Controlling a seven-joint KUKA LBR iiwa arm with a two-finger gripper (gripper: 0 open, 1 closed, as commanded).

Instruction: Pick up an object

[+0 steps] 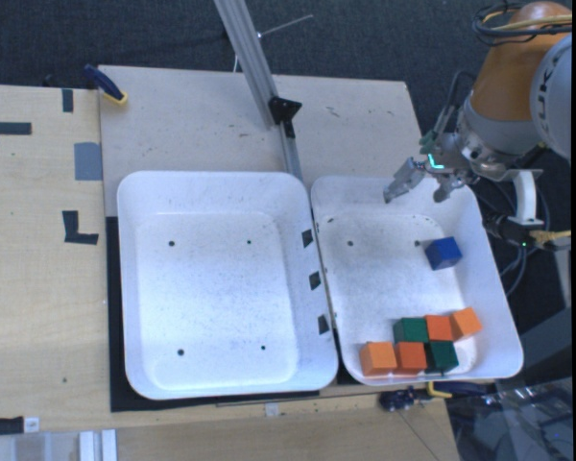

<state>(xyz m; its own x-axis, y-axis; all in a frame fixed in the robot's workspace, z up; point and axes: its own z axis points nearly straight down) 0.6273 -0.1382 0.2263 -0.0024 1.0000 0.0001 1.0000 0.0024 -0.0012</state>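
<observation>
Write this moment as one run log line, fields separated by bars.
gripper: open, nothing held, above right bin far edge | blue block: alone | orange and green blocks: clustered at near edge

Bins [211,195]: white plastic, smooth, speckled with dark flecks. Bench [38,248]: pale wood grain, matt. Blocks [424,342]: matt, painted-looking. Slanting rail [250,46]: brushed metal, dull sheen.

Pale wooden bench [38,257] against dark carpeted floor [125,17].

The grey arm [518,75] reaches in from the right, its jaws spread apart and holding nothing.
</observation>
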